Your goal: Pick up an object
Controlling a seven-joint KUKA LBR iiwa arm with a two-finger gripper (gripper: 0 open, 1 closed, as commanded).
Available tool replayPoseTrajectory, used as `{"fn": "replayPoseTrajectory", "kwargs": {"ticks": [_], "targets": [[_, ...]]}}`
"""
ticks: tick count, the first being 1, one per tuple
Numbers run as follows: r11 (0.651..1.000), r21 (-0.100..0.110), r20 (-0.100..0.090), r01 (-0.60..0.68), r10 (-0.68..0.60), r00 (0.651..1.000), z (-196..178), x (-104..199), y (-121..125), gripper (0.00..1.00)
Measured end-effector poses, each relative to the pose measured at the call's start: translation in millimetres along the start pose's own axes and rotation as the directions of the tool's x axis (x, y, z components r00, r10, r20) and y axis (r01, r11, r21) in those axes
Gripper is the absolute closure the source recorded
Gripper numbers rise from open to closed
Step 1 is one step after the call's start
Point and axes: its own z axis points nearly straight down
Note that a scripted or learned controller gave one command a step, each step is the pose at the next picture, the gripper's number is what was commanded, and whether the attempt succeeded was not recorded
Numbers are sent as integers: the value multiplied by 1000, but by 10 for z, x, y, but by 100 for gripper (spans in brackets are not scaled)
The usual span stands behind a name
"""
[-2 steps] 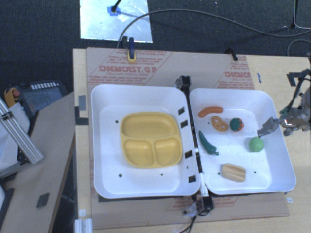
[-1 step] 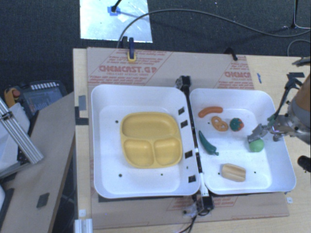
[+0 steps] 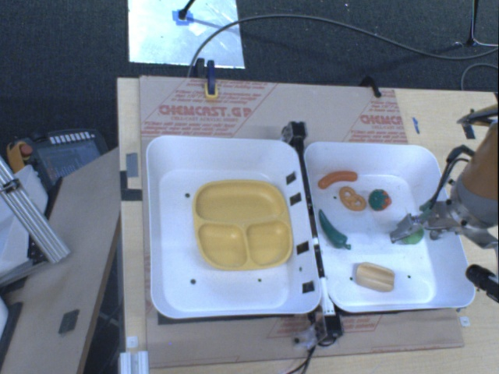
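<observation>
Your claw (image 3: 408,233) sat mid-right of frame, low in the right-hand bin (image 3: 437,162), right at a green obj (image 3: 415,239); couldn't tell if it was open or gripping. Nothing lifted yet, I'd judge: grasp & raise remained.

Arm (image 3: 477,179): cropped by the frame edge at 3 o'clock, upper links out of view.

Gripper (image 3: 406,234), at 3 o'clock within the right bin (image 3: 437,162): overlaps a pale green object (image 3: 417,238). The object's shape cannot be determined, and contact between the two cannot be confirmed.

Aluminium rail (image 3: 31,220), at 9 o'clock of the frame: cut off by the left edge.

Red lettering (image 3: 382,120), at 12 o'clock of the right bin: blurred, its lower line partly covered by the bin rim.

Small dark item (image 3: 69,320), at 8 o'clock of the frame: too small to identify.

Cable (image 3: 476,10), at 1 o'clock: runs out of frame.
</observation>
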Motion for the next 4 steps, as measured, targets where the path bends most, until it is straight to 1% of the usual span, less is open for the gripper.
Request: {"fn": "replayPoseTrajectory", "kwargs": {"ticks": [1,2,3,4], "targets": [[1000,-6,3,1,-1,1000,-133,-3,19,100],[1000,-8,3,3,-3,1000,-566,-24,32,100],[1000,-10,4,4,-4,1000,-1159,-4,-35,100],[1000,-8,3,5,-4,1000,-1409,-8,-21,100]]}}
